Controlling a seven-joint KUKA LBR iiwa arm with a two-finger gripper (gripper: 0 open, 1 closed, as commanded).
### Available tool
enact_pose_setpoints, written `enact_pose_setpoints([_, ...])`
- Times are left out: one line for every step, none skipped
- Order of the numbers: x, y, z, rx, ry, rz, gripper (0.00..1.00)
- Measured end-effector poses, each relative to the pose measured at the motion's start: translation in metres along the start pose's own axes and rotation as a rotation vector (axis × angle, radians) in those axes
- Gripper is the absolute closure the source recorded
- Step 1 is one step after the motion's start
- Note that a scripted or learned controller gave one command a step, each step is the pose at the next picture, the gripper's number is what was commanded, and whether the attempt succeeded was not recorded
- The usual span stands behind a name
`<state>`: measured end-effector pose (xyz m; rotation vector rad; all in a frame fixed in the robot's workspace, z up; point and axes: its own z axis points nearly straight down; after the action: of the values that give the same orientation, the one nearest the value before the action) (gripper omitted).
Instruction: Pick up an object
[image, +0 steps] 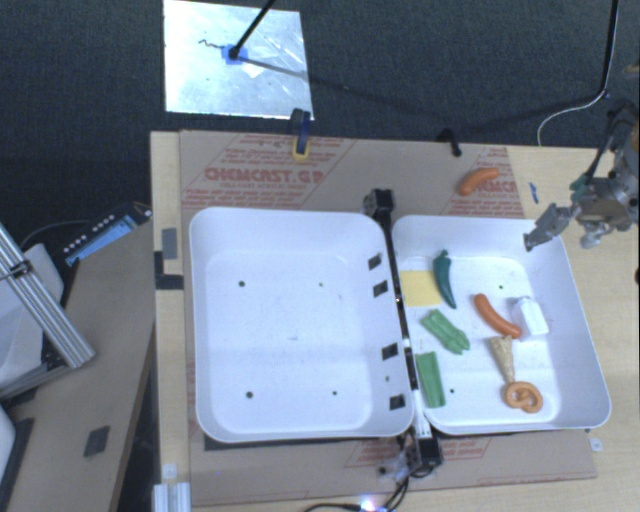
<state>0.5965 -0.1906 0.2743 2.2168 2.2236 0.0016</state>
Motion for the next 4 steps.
enact_pose_setpoints([0.017,0.064,0.189,0.006,0.003,-0.004,0.0])
enact_pose_setpoints([0.075,-0.032,0.191,0.011,0.005,0.0,0.0])
enact_pose_setpoints([0.105,0.025,0.189,-0.004,0.0,-0.005,0.0])
enact_pose_setpoints([0.103,0.023,0.178,-0.003,0.0,-0.002,1.0])
